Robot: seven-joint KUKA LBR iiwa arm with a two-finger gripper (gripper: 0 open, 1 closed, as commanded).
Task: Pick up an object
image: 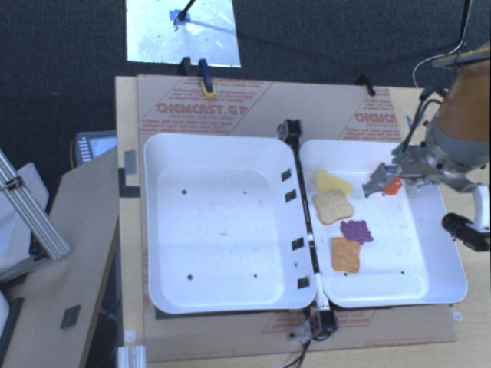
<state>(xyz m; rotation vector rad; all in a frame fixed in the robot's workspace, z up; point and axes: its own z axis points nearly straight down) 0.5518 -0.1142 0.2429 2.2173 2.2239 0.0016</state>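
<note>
Tool (386, 181) over the right bin (441, 282), touching an orange-red object (393, 188); grip unclear

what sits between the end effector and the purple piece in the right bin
Nothing visible. The end effector hangs over bare bin floor up and right of the purple piece; an orange-red object lies beside it.

You can read one word, "CHEMCAST", printed in red on the brown board (253, 98) under the two white bins (222, 148). It stands twice along the board's far strip: once behind the left bin, and once, slanted, behind the right bin, with smaller print there too blurred to read
</note>
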